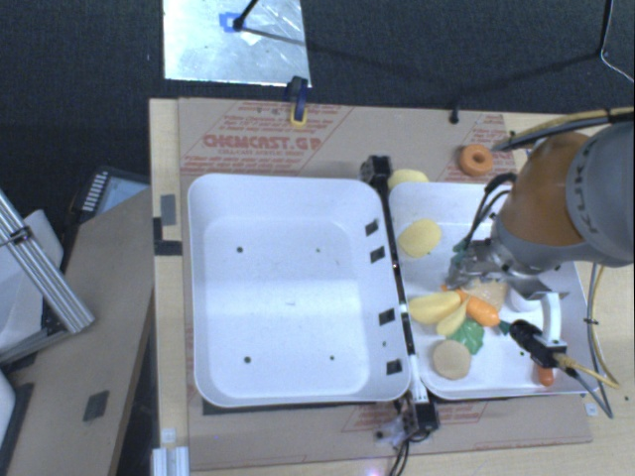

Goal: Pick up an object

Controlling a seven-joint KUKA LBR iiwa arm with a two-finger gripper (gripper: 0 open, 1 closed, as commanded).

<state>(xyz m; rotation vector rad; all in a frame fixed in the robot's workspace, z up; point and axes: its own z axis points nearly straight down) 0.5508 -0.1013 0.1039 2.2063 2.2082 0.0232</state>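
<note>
Pincer (466, 263) low above smooth, rounded yellow pieces (438, 308) in glossy white bin (437, 380).

Protective board (268, 132) under the bins: bore red print reading "CHEMCAST GP" at its far left, above the left bin. Further red print repeated across the board was too small to read.

White bins (288, 385) hold a yellow banana (435, 307), orange carrot (482, 311) and tan disc (451, 359).
</note>
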